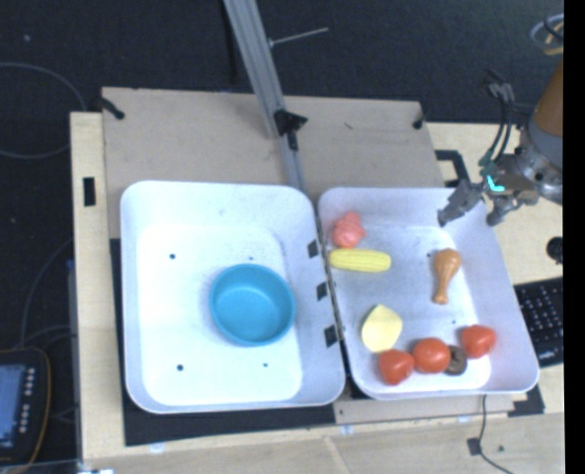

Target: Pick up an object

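The right bin [411, 215] holds a pink toy [348, 230], a yellow corn cob [360, 261], an orange drumstick [445, 273], a pale yellow piece [380, 327], three red tomato-like pieces [431, 355] and a small dark object [457, 362]. My gripper [476, 209] hangs over the bin's far right corner, above and to the right of the drumstick. Its two dark fingers stand apart with nothing between them.
The left bin [154, 225] holds a blue bowl [252, 304]. A grey metal pole [256, 47] slants up from between the bins. A keyboard [542, 316] lies right of the right bin, and a pendant screen [6, 403] sits at the bottom left.
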### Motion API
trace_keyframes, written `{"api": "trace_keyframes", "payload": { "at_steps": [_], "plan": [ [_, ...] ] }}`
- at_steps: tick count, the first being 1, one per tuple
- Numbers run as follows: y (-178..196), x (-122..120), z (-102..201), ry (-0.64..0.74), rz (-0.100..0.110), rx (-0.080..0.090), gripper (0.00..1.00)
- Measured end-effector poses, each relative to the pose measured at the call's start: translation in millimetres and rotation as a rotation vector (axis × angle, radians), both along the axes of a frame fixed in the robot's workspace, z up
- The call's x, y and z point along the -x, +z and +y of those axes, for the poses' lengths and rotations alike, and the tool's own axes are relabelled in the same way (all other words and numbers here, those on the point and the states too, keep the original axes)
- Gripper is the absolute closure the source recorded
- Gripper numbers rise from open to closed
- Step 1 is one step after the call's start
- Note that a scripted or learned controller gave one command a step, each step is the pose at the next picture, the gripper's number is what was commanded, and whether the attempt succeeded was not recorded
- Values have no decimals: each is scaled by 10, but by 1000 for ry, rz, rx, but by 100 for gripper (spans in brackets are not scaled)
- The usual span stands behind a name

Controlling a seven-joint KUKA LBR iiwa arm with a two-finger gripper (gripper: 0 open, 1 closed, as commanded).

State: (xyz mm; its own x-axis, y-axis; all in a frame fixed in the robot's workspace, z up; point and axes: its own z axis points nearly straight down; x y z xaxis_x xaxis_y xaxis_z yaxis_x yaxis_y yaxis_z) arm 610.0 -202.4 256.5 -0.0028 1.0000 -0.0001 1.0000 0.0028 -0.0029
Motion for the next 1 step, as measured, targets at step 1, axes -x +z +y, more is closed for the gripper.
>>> {"api": "trace_keyframes", "payload": {
  "at_steps": [1],
  "plan": [
    [29,-12,-1,1,-6,1,0]
  ]
}}
